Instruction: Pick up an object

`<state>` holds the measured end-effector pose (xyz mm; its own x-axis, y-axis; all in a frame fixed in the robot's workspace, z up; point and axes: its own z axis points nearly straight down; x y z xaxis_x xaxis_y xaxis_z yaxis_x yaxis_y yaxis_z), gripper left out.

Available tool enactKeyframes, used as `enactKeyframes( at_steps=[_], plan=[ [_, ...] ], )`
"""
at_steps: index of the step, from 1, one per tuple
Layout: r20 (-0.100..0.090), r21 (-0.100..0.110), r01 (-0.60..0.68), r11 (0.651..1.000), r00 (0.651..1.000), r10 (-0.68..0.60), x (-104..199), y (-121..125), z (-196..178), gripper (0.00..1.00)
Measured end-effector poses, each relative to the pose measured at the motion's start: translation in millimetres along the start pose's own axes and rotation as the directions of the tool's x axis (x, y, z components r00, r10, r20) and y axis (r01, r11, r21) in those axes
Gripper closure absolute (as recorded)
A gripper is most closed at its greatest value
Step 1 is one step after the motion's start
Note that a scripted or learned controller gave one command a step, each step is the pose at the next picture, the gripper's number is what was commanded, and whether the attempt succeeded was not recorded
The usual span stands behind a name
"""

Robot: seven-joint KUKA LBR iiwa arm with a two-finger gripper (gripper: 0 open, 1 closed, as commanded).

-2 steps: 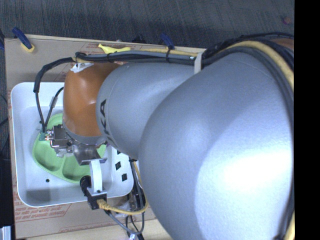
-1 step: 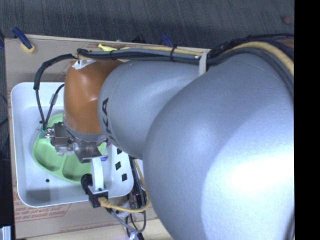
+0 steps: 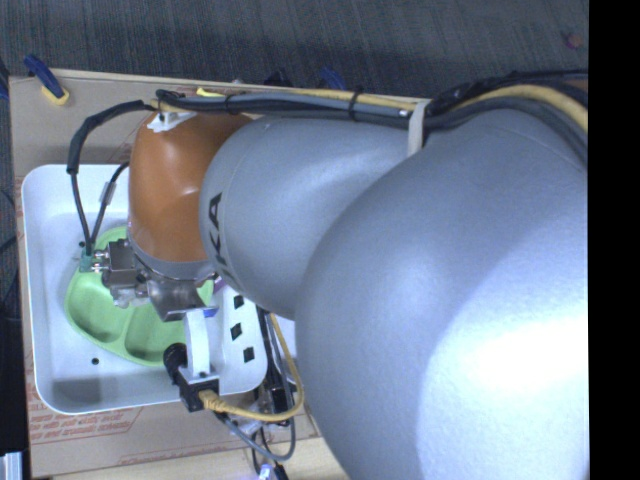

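STAGE: approach or grasp attempt, pick not confirmed | OBJECT: green bowl-like item (image 3: 100, 313) lying in the white bin (image 3: 50, 268), apparently not lifted | END EFFECTOR (image 3: 150, 293): low over the green item, inside the bin; released or clenched cannot be determined, wrist blocks view | REMAINING: secure grasp, lift clear of bin.
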<state>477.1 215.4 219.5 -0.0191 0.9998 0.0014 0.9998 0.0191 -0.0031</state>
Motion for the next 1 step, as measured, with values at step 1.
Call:
enactKeyframes(
  at_steps=[1],
  plan=[
    [-0.001, 0.000, 0.006, 1.000, 1.000, -0.006, 1.1, 0.7, -10.2, 1.00]
  ],
)
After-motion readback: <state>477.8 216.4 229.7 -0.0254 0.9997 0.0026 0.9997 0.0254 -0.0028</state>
